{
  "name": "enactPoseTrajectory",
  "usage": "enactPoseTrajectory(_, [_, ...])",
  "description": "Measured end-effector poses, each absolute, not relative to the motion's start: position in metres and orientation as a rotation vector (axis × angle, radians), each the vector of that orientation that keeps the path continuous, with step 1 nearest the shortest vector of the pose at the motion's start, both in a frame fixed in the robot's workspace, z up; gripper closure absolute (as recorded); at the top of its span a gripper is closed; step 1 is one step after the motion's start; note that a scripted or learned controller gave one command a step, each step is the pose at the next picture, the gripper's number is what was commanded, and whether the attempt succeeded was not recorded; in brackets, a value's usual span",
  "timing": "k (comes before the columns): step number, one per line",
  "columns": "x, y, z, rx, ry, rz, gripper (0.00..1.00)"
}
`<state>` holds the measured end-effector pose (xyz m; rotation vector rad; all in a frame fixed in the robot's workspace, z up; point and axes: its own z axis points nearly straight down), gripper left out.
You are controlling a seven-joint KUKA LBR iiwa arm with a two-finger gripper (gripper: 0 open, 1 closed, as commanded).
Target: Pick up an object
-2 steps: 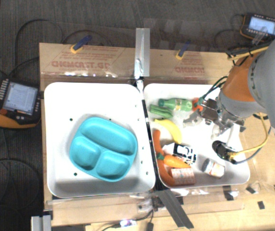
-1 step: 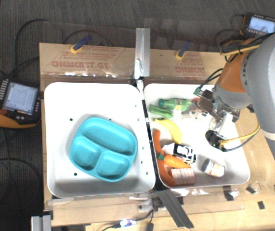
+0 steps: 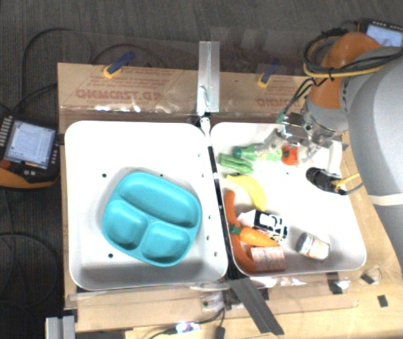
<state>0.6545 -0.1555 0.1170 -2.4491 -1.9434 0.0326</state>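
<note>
The surface (image 3: 130, 90) is a brown board with clear plastic sheeting taped across its far part, set over dark carpet strewn with black cables. A handheld control pendant (image 3: 21, 150) lies on the floor to the left.

Two shallow white bins with rounded corners sit side by side. The left bin (image 3: 88, 246) carries a glossy turquoise divided tray (image 3: 152, 217) with three compartments. The right bin (image 3: 342, 224) holds the loose objects: a green pea-pod toy (image 3: 238, 159), a yellow banana (image 3: 249, 188), an orange carrot (image 3: 256, 237), a small black-and-white pack (image 3: 269, 223), a reddish tube (image 3: 267, 258) and a small cylindrical jar (image 3: 312, 245).

The grey arm (image 3: 381, 126) crowds the right side. Its jaws (image 3: 291, 141) hang over the right bin's far edge, near the pea pod; whether they are spread or closed cannot be told.
</note>
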Motion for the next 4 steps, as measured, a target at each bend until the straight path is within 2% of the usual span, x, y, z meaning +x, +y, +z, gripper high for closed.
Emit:
enactPoseTrajectory(1, [0.662, -0.203, 0.090, -2.183, -2.204, 0.045, 0.00])
enactPoseTrajectory(2, [0.661, -0.205, 0.096, -2.178, -2.207, 0.064, 1.00])
enactPoseTrajectory(3, [0.669, -0.165, 0.197, -2.239, -2.200, 0.008, 1.00])
enactPoseTrajectory(4, [0.669, -0.167, 0.199, -2.362, -2.063, 0.007, 1.00])
